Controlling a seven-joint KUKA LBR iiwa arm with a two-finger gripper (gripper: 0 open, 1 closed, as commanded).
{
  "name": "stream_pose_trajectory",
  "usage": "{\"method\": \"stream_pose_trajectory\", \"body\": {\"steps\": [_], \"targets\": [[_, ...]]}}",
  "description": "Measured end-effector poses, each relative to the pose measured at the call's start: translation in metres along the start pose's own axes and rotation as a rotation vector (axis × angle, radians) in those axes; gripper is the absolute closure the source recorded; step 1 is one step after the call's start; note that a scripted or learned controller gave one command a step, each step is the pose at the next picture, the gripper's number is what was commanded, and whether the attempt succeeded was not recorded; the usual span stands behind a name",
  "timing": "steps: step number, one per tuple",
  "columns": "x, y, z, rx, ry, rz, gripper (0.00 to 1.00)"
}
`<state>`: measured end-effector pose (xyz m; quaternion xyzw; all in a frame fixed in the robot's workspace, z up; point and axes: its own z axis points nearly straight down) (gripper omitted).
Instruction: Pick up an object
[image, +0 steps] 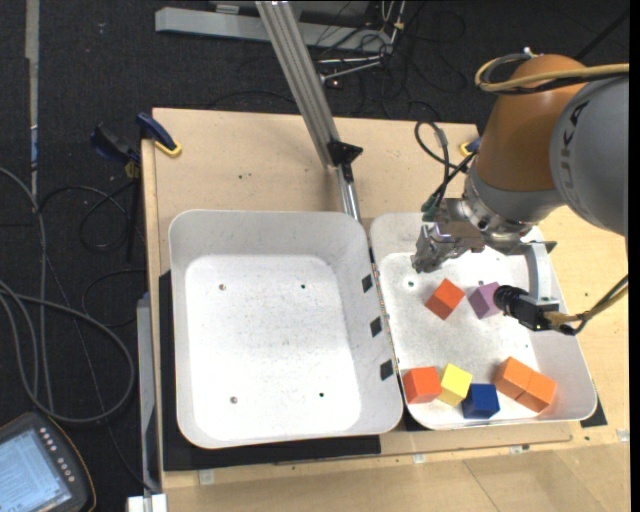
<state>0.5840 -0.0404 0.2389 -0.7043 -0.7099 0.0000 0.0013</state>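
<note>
Blue block (481, 401) nearest, 5 more blocks in right bin (570, 372), tool (428, 254) above, grip state unclear.

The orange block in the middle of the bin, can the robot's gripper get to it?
Probably yes. The gripper hangs over the right bin, just up and left of the orange block. Nothing lies between them, though the purple block sits close on its right.

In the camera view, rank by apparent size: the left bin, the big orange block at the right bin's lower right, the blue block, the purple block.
1. Left bin
2. Big orange block
3. Blue block and purple block: look about alike; the purple one is partly hidden, so I won't rank them.
</note>
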Motion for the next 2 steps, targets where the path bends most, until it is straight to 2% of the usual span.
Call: {"method": "stream_pose_trajectory", "body": {"steps": [2], "targets": [[0.124, 0.011, 0.001, -0.003, 0.000, -0.001, 1.00]]}}
